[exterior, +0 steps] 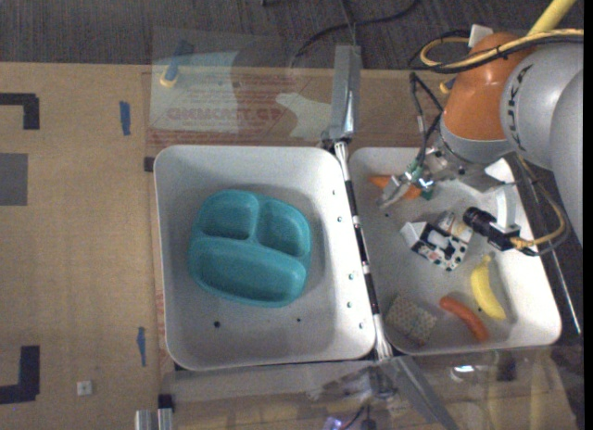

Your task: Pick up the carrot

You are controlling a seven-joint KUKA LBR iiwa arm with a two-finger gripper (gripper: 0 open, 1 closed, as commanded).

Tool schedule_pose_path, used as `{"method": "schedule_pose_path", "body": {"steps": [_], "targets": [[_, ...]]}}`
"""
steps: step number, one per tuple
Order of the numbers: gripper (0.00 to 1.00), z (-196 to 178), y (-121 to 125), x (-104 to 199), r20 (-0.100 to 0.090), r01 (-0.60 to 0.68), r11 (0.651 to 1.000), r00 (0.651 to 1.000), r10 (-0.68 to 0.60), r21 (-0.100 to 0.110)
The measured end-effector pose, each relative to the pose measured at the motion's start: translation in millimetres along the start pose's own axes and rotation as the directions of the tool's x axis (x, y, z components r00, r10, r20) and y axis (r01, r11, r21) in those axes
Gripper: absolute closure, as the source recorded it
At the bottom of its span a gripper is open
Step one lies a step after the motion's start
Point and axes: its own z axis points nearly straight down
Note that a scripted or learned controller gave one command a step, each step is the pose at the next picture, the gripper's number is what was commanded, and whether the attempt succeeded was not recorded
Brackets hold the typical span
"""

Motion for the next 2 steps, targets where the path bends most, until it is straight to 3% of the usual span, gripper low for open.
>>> {"method": "schedule_pose_path", "body": {"steps": [1, 2], "targets": [[1.0, -7.5, -0.4, -0.2, -0.001, 0.0, 1.0, 1.0, 0.0, 0.003], [1.0, -83.2, 44.3, 56.7, -0.014, -0.093, 0.995, 0.996, 0.093, 0.021]]}}
